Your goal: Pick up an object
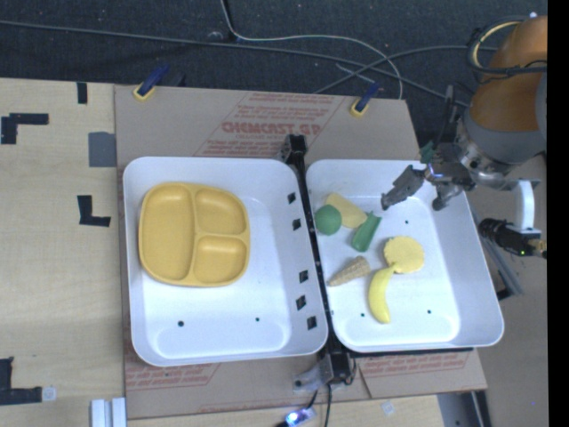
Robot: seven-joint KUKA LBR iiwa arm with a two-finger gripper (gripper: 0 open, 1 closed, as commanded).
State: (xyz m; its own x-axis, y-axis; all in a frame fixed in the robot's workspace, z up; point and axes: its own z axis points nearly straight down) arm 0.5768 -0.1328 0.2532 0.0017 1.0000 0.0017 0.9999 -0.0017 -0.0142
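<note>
Claw (421, 189) condition: the two fingers stand apart with nothing between them, poised over the upper right part of the right bin (471, 265), on the grey arm (502, 105) reaching in from the right.

Candidate objects: all lie below and to the left of the claw, on the right bin's floor. Nearest is the green block (365, 232), tilted, down and to the left of the claw. Beyond it, further left, the green ball (328, 220) touches a pale yellow piece (348, 210). Below the claw lie the yellow disc (404, 253) and the banana (380, 295), which meet end to edge. The cone (348, 271) lies lower left. Far to the left, in the left bin (160, 327), rests the yellow divided plate (193, 234).

Risks noted:
- Crowding. The ball, pale piece and green block sit close together; in my judgement a descent among them could land a finger on top of a neighbour instead of beside the target, pushing pieces aside without a grasp.
- Round forms. The ball would likely roll out from between closing fingers if they are off centre.
- Low profile. The disc looks flat; fingers may close above it, or strike the bin floor.
- Orientation. The banana and cone are long; closing along their length instead of across would likely miss.
</note>
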